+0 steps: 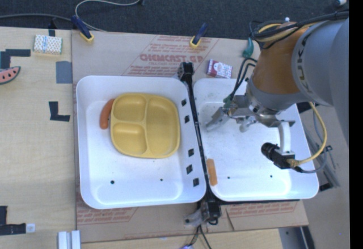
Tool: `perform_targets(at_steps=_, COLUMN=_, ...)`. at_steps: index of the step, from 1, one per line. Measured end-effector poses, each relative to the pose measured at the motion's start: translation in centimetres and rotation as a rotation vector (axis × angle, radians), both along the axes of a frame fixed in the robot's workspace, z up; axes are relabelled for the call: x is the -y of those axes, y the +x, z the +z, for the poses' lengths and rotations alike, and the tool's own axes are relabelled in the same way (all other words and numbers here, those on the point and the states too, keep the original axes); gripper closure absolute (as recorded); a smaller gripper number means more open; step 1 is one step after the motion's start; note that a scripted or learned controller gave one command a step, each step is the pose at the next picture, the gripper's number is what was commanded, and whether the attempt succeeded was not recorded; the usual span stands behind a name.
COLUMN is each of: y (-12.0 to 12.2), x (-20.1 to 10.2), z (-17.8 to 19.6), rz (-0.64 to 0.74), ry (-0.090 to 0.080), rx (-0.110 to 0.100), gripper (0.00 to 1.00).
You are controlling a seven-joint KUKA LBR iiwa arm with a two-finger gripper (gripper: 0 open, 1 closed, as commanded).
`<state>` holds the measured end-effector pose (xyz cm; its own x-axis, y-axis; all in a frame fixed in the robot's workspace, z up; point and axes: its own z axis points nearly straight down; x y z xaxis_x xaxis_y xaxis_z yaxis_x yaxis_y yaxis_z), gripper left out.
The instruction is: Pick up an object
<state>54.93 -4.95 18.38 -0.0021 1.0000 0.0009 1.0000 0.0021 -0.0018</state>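
Note:
My gripper (229, 122) hangs over the upper left part of the right bin (255, 185). It is open, with one grey finger (214, 122) splayed left and nothing between the fingers. A small orange sausage-shaped piece (211, 171) lies by that bin's left wall, well below the gripper. In the left bin (136, 191) a yellow divided plate (144, 125) lies flat, and an orange-red sausage (104, 114) rests against its left rim.
A red and white packet (218, 68) lies on the cardboard just behind the right bin. Yellow and blue clamps (198, 36) grip the cardboard's far edge. A black divider (191, 123) separates the bins. The arm's grey and orange body (295, 66) covers the right bin's upper right.

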Motion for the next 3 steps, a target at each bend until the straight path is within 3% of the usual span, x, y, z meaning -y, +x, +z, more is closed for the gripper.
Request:
perform_targets(at_steps=1, y=-1.0, x=5.2, z=-5.8, rz=-0.003, ry=-0.001, rx=-0.002, gripper=0.0)
perform_targets(at_steps=2, y=3.6, x=5.1, z=-9.8, rz=-0.001, ry=-0.001, rx=0.002, gripper=0.0)
perform_targets(at_steps=3, y=2.3, x=5.1, z=-9.7, rz=-0.001, ry=-0.003, rx=0.008, gripper=0.0)
